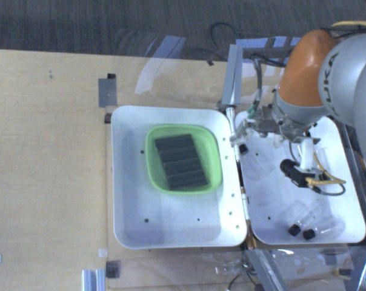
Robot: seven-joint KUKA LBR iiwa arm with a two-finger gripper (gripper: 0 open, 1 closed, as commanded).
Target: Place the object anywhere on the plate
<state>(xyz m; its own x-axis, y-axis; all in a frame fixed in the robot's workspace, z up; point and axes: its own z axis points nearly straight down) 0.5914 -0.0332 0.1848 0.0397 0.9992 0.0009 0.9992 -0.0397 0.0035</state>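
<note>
A green square plate (154,139) sits in the left white bin (128,223). On the plate lies a dark grey ridged slab (181,161), flat and a little turned, covering most of the plate's middle. My gripper (296,140) hangs under the orange-banded wrist over the upper part of the right bin (346,162), well to the right of the plate. The wrist hides its tips, and I see nothing held beneath it.
Two clear vials with black caps (302,230) lie at the front of the right bin. A small dark piece (242,148) sits by that bin's left wall. The rim between the two bins (239,180) separates my gripper from the plate. A metal post (231,77) stands behind them.
</note>
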